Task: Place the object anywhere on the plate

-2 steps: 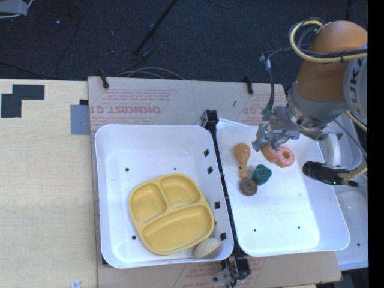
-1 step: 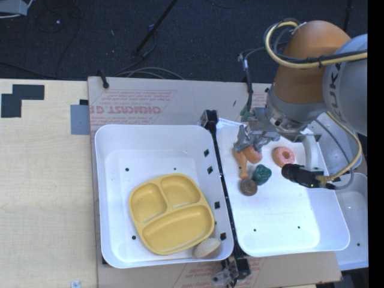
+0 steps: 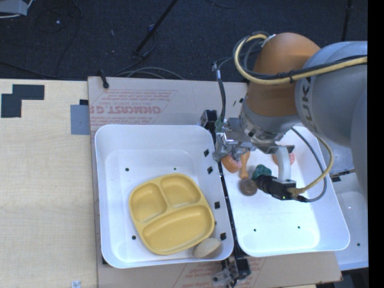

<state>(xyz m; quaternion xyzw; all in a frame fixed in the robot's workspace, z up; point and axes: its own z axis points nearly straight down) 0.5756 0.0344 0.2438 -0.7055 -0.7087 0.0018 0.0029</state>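
Note:
A yellow plate with three compartments lies in the left bin. My gripper hangs low over the upper left corner of the right bin, largely covered by the wrist. Right under it lie an orange piece and an orange stick-like piece. Just to the right of these are a teal object and a brown round object. I cannot make out anything held.
A beige round object rests in the left bin against the plate's lower right rim. Another orange-red piece lies behind the wrist cable. The divider between the bins runs just left of the gripper.

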